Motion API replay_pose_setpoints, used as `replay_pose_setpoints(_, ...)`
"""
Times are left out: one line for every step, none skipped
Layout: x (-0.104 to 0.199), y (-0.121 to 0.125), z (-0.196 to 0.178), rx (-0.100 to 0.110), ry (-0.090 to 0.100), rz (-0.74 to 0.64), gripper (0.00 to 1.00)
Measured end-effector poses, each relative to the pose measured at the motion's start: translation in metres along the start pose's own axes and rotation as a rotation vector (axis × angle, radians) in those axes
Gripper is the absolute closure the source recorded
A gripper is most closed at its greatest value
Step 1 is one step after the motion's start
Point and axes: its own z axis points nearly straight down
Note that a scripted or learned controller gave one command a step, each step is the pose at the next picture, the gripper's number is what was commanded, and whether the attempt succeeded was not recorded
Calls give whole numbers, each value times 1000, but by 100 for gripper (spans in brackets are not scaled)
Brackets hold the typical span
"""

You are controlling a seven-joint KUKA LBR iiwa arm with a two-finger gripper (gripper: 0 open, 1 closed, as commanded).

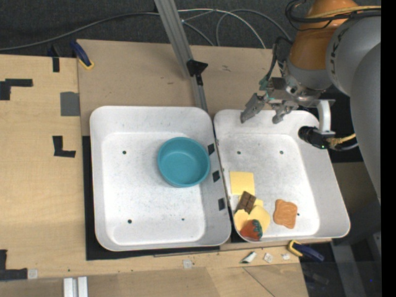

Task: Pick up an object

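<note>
Nearest the camera, a red-and-green toy (251, 229) lies at the right bin's (322, 190) front-left corner, touching a yellow piece (260, 216). Gripper (265, 111) hangs over that bin's back rim, fingers spread wide, nothing between them. Forward of it lie a yellow block (242, 182), a brown piece (247, 201) and an orange cracker (286, 213). Left bin (117, 166) holds a teal bowl (182, 161).
</note>
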Motion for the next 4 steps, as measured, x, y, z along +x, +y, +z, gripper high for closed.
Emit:
replay_pose_setpoints(0, 0, 0, 0, 0, 0, 0)
replay_pose_setpoints(-9, -6, 56, 6, -1, 2, 0)
replay_pose_setpoints(-6, -10, 100, 5, 0, 1, 0)
replay_pose_setpoints(-5, -10, 120, 3, -1, 0, 0)
